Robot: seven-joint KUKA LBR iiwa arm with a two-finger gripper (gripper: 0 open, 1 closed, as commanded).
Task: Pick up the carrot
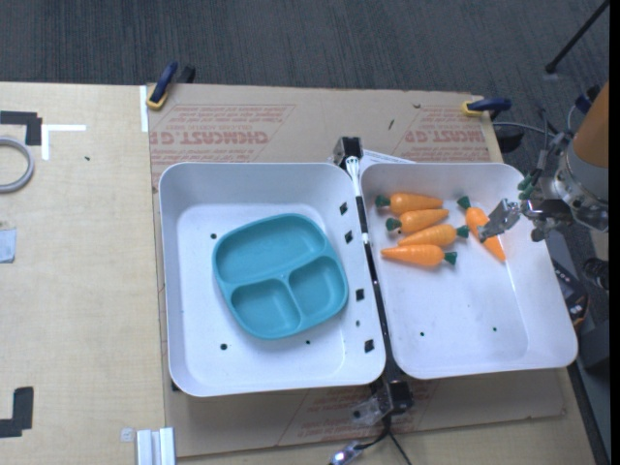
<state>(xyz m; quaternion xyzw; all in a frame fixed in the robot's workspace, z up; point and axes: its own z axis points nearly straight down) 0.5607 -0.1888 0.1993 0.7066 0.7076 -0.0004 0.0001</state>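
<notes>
Several orange carrots with green tops lie in the right bin point(484, 327). One carrot point(415, 202) is farthest back, and two more carrots point(423, 220) point(433, 236) lie just in front of it. Nearest the front of this cluster is another carrot point(418, 254). A separate carrot point(487, 236) lies at a slant near the bin's right side. My gripper point(503, 219) reaches in from the right and sits directly over this separate carrot, partly covering it. I see no carrot lifted off the bin floor.
The left bin point(184, 260) holds a teal divided plate point(281, 274). Both bins rest on a cardboard sheet point(291, 124) held by clamps point(163, 83). The arm's wrist point(581, 187) overhangs the right bin's right rim.
</notes>
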